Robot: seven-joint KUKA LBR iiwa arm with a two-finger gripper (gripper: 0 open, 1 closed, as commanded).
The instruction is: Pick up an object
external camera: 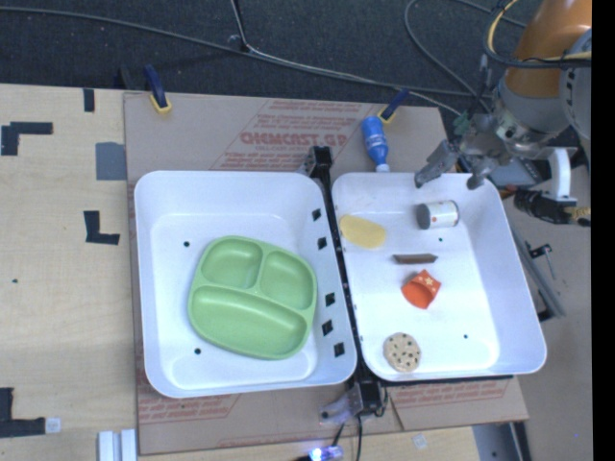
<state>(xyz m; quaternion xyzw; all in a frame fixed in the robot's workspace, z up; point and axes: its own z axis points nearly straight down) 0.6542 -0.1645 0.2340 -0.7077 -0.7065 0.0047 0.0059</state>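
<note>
- The gripper [450, 168] hangs over the far rim of the right bin [514, 286], at about one o'clock of that bin's floor. Its two dark fingers stand spread apart with nothing between them.
- Nearest to it, just toward six o'clock, lies a small can [437, 215] on its side, dark end facing nine o'clock. By my judgement this is the likeliest thing to take. It looks stiff and light, with a smooth round wall that could roll or slip. Best closed on across its round body at mid-length, the fingers square to its axis, not on the ends.
- At nine o'clock of the can lies a flat yellow piece [362, 230], close to the bin's left wall. It sits low and would be hard to get fingers under.
- At six o'clock of the can lies a thin brown stick [415, 257], then a red piece [421, 289], blocky enough to pinch from the sides.
- Further on toward six o'clock, near the front wall, lies a cookie [403, 351], flat and round, well apart from the rest.
- At nine o'clock of all this, the left bin [159, 257] bears a green plate [253, 296] with three compartments.
- Beyond the bins at twelve o'clock, a blue bottle [375, 142] lies on the cardboard [269, 133].
</note>
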